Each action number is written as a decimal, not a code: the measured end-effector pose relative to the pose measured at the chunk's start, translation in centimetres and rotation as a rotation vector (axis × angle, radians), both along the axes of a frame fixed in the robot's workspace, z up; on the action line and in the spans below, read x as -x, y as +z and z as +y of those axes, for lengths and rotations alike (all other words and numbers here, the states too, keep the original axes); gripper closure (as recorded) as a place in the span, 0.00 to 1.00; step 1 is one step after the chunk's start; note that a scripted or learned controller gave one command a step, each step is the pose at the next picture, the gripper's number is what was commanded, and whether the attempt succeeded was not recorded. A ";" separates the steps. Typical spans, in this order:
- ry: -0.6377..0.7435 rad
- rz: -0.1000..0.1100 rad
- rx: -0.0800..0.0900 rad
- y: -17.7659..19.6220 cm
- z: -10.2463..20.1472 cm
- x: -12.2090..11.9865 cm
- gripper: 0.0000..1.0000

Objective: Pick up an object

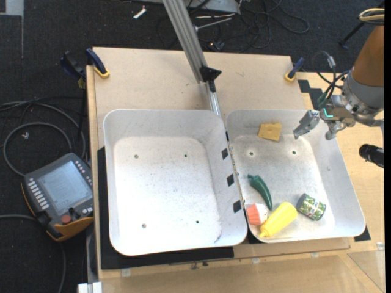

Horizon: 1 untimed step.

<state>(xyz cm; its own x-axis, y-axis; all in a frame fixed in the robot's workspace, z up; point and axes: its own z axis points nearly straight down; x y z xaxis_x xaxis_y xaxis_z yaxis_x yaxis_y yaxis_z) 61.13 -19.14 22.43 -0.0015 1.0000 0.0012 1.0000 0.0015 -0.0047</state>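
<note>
My gripper [319, 127] hangs over the far right corner of the right bin [333, 163], fingers spread open with nothing between them. A tan sponge-like block [270, 131] lies at the bin's far side, to the gripper's left. A green pepper-shaped toy [261, 190] lies near the bin's middle. At the near edge sit a yellow bottle-shaped object [279, 219], a small red and white object [256, 212] and a green patterned can [312, 206].
The left bin [122, 163] stands beside the right one, split by a shared rim with black tabs. A metal pole [189, 35] slants across the bench's far side. Clamps sit at the bench's far corners. A teach pendant [58, 191] lies on the floor at left.
</note>
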 end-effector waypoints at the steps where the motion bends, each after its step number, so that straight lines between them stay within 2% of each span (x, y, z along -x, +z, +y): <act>1: 0.002 -0.004 0.002 0.3 0.0 -0.1 0.00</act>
